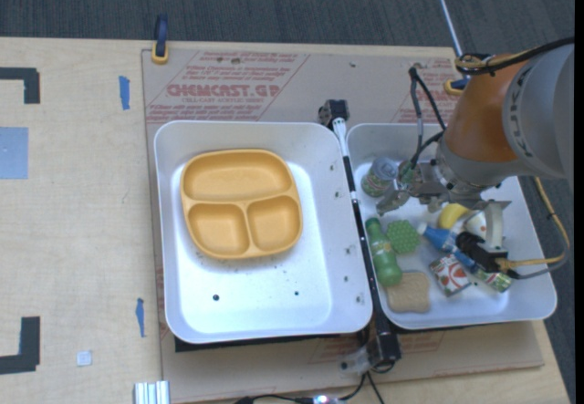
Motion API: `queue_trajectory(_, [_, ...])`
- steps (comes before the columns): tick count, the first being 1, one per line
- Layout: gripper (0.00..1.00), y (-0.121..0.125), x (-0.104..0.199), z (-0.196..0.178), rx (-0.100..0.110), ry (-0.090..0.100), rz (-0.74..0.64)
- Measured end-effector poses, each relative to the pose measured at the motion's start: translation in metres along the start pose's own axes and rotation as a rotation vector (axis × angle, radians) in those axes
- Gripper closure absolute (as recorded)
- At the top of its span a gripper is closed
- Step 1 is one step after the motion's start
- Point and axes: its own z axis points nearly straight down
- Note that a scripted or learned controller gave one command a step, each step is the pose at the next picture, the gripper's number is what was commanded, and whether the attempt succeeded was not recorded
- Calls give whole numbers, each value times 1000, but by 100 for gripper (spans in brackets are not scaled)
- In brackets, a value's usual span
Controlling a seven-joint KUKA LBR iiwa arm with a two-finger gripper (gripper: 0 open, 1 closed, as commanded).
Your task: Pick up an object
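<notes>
You see the orange divided plate (242, 202) in the left bin (173, 238); the toys crowd the right bin (538, 302). Pick the spiky green ball (402, 236), descending squarely. The gripper (401, 195) hovers above; I cannot tell its state.

Two white bins (173, 238) sit side by side. One yellow plate (242, 202) has three compartments. The right bin (534, 302) holds one spiky green ball (402, 236) and one tan sponge (410, 292).
</notes>
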Motion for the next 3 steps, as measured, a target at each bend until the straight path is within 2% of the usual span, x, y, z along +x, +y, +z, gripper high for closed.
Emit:
queue_trajectory(1, [0, -21, -1, 10, 0, 0, 0])
queue_trajectory(2, [100, -20, -1, -1, -4, -1, 0])
queue_trajectory(3, [0, -20, -1, 0, -4, -1, 0])
